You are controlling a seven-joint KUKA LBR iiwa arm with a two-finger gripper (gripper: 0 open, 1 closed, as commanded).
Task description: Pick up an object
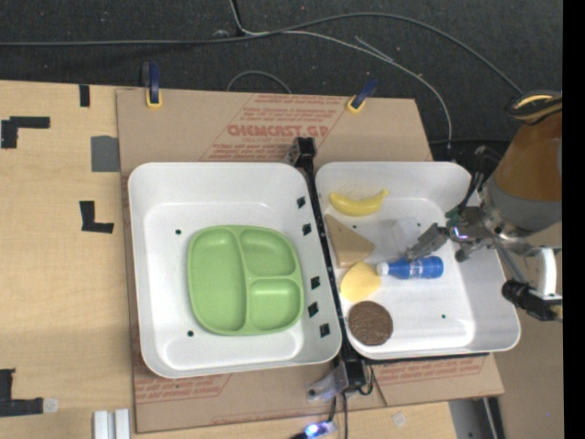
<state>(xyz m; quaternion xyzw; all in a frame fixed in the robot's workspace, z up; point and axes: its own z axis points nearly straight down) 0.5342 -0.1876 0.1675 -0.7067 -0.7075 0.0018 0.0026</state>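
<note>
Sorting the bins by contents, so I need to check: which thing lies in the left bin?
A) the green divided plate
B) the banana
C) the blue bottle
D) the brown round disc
A: the green divided plate lies alone in the left bin, while the banana, blue bottle and brown disc are in the right bin.

The light wooden bench stretches away to the left of the claw, marked with black tape pieces. A brown cardboard sheet lies flat on it, held by two clamps along its far edge, well beyond the claw. Two white bins rest on the cardboard side by side: the right bin directly beneath the claw, the left bin farther left, their inner walls touching.
</note>
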